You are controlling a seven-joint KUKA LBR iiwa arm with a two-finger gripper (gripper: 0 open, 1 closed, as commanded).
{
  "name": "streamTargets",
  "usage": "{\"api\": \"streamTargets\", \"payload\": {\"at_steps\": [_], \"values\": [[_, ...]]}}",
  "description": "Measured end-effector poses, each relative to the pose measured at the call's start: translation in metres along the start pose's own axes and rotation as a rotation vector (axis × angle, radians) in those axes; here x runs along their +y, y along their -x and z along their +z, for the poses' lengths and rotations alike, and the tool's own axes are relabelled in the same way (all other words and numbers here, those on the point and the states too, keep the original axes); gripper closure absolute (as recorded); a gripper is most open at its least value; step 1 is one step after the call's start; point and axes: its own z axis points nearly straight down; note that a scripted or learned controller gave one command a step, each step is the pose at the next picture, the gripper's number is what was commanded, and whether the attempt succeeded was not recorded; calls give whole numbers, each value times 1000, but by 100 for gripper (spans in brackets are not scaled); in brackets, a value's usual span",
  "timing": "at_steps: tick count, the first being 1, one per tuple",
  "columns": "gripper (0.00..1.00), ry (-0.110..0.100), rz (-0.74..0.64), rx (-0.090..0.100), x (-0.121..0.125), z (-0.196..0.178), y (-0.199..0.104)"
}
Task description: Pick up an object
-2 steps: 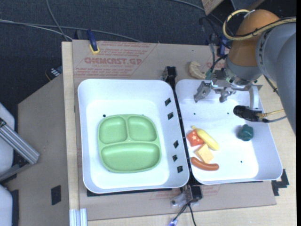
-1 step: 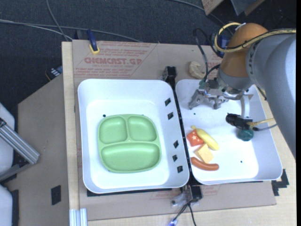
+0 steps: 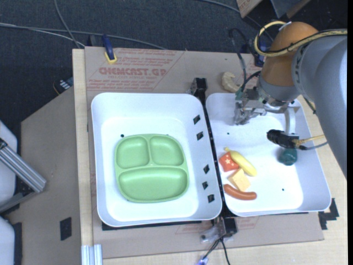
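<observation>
Left bin [image 3: 99, 148] has a pale green divided plate [image 3: 151, 167] lying flat in it. The pickable stuff is in the right bin [image 3: 276, 189], near its left wall: a red chunk [image 3: 228, 162] touching a yellow banana [image 3: 242, 163], an orange cheese block [image 3: 240, 180] just below, and a red sausage [image 3: 240, 192] nearest the front. The gripper [image 3: 242, 117] hangs over the back-left corner, apart from that pile, and I honestly can't tell how open it is. A teal roundish thing [image 3: 287, 157] sits further right, alone.
</observation>
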Motion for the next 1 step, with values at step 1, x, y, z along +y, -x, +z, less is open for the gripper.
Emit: {"api": "streamTargets", "payload": {"at_steps": [1], "values": [[100,5,-1,-2,6,-64,-1]]}}
